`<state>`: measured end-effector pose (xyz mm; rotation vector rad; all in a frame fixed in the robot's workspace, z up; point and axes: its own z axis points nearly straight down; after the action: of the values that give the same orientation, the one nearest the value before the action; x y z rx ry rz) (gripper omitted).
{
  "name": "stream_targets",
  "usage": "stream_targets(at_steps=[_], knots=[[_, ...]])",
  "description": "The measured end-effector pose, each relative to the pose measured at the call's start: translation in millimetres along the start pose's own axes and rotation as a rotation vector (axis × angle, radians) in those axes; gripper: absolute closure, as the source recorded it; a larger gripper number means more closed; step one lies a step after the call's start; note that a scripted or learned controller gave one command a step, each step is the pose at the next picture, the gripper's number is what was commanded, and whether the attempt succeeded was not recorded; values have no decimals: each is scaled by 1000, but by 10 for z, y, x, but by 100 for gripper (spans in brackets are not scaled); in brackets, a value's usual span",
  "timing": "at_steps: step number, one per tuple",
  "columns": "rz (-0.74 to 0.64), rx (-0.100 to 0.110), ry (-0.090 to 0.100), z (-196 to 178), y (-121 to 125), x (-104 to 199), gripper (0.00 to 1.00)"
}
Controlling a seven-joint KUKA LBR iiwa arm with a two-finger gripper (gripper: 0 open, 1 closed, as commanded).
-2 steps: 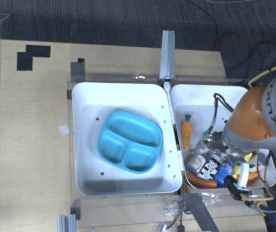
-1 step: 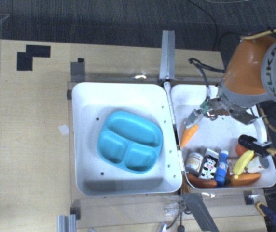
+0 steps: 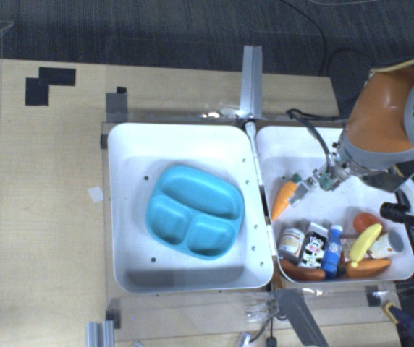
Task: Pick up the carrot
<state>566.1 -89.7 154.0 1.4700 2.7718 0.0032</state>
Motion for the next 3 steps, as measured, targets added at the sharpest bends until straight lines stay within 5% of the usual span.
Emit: stream_targets(at_steps=[1, 2, 3], knots=[[-51, -24, -17, 448, 348, -286, 0], [-216, -7, -10, 639, 1, -139, 0], [-216, -13, -11, 517, 30, -136, 100]])
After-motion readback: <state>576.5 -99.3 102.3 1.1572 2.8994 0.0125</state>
